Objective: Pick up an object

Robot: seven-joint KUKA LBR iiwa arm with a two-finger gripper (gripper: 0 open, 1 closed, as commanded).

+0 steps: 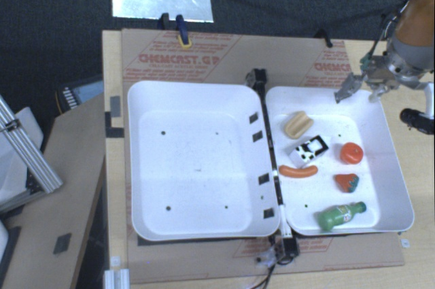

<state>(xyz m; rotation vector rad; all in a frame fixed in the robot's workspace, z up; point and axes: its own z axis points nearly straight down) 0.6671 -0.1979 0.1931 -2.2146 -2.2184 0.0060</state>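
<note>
The gripper (359, 89) hung above the far right corner of the right bin (391, 145), its two fingers (344, 92) spread apart with nothing between them.

Nearest to the fingers, a little down and to their left, lay a tan bread roll (298, 124). It looked like a light toy, possibly soft, and wide enough that a grasp across its short side seemed the safest. Just below it sat a black-and-white cow-patterned block (309, 149), boxy and probably stiff, with flat sides that would suit the pads well. Touching or almost touching that block from below was an orange sausage (298, 171), thin and round; it would likely roll or slip unless taken across its middle.

Straight down from the fingers, apart from that cluster, sat a red-orange tomato (351, 153), smooth and rounded, so probably slippery. Below it lay a small red strawberry (346, 181), a small target. Farthest from the fingers, near the front rim, a green bottle (342, 214) lay on its side; its body offered the firmest hold, taken across the width.

The left bin (197, 158) lay well away to the fingers' left.
</note>
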